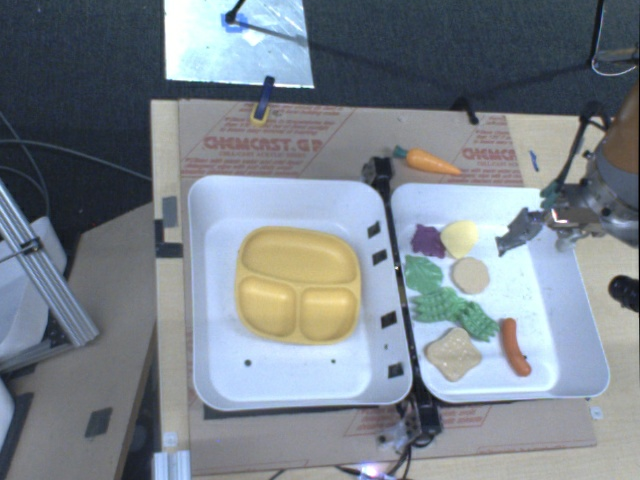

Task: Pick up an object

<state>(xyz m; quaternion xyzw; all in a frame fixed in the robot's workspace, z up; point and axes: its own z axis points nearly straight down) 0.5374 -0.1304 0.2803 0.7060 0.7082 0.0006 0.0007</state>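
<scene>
The right bin [562, 320] holds several toy foods: a purple piece [428, 239], a yellow round piece [460, 236], a beige disc [470, 275], green leafy pieces [446, 300], a bread slice [453, 354] and a red sausage [515, 347]. My gripper [518, 232] hangs over the upper right part of this bin, to the right of the yellow piece and apart from it. It is dark and small in the camera view. The arm comes in from the right edge.
The left bin [205, 268] carries a yellow divided plate [298, 284]. An orange carrot [428, 161] lies on the cardboard behind the right bin. A shiny sheet [238, 28] lies on the floor at the back. A metal frame [40, 278] stands at the left.
</scene>
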